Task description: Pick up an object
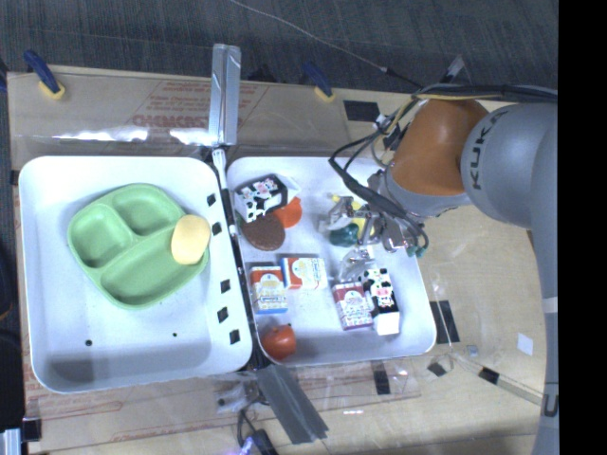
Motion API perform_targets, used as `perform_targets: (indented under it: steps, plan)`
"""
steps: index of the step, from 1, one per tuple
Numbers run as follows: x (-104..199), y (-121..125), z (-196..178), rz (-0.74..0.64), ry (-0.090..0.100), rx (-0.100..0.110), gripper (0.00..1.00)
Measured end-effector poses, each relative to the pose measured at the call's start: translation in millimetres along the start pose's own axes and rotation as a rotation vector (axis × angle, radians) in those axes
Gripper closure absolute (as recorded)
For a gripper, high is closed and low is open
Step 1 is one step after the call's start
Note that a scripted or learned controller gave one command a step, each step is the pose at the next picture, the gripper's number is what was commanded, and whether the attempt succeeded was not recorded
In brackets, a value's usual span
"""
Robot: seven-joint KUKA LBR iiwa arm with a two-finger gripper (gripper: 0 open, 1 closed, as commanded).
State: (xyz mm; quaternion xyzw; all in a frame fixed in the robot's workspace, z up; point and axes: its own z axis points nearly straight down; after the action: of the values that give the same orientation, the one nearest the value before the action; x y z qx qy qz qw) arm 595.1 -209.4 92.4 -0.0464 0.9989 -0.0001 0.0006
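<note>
Camera view: glossy moulded green plate (128,245) holds a smooth yellow oval (190,239); end effector (353,227), grip state unclear, hangs over boxy cartons (364,300).

My arm (517,164) wears smooth grey plastic-looking shells with a satin sheen, and the orange band (432,150) above my wrist looks glossier. Both bins (57,349) appear as matt white plastic. The green divided plate (128,240) is smooth, softly shining plastic; the yellow piece (190,239) on it looks matt. The small cartons (356,306) show printed, slightly glossy card. The bench (285,107) looks like bare brown board under clear shiny film.
</note>
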Motion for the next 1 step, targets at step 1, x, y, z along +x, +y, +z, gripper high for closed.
perform_targets:
  steps: [1]
  plan:
    - [7.4, 90.9, -0.5, 0.044, -0.001, 0.001, 0.0]
